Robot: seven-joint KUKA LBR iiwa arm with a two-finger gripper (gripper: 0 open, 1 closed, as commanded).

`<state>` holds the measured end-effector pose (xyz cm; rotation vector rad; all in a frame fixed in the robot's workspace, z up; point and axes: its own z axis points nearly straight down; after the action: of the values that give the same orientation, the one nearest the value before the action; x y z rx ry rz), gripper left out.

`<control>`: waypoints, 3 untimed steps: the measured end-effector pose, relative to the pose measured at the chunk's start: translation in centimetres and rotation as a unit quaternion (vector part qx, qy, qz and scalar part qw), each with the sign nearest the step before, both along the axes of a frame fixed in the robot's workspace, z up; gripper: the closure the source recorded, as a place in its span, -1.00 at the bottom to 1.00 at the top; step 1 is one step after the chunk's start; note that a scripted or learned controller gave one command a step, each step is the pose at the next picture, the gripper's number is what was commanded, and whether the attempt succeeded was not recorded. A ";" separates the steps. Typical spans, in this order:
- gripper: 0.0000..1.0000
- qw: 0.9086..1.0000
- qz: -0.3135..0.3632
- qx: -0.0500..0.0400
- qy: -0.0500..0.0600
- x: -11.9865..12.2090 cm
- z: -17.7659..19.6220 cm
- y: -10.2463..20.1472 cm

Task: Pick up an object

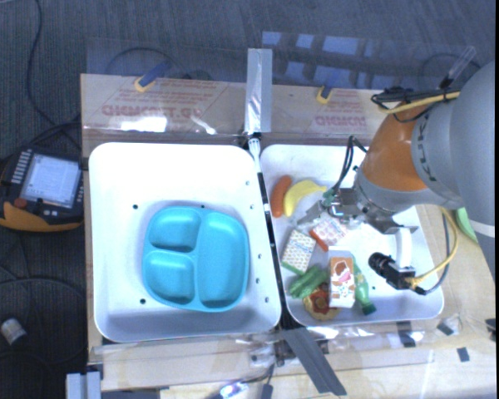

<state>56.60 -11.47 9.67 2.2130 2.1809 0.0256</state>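
Observation:
The right bin [428, 306] holds several toy food items. An orange carrot-like piece [280, 195] and a yellow fruit [303, 194] lie at its upper left. Below them are a white-and-green packet [298, 250], a small red-and-white box [328, 233], a red-and-white carton [341, 279] and green vegetable pieces [307, 279]. My gripper [336, 206] is low over the bin, just right of the yellow fruit and above the small box. The wrist hides its tips.
The left bin [116, 181] contains a blue divided plate [195, 256]. A metal divider [264, 214] separates the two bins. The arm's orange band [395, 160] and grey body cover the right bin's upper right. A black cylinder on a white bracket [391, 268] hangs off the wrist.

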 end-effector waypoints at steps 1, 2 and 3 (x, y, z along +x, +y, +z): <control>1.00 1.000 0.000 0.004 0.000 0.2 1.1 0.2; -1.00 1.000 0.001 0.004 0.001 0.2 1.0 0.3; -1.00 1.000 -0.017 0.004 0.005 -5.3 -0.2 -4.6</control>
<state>51.35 -16.06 9.44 2.2585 2.1508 0.0226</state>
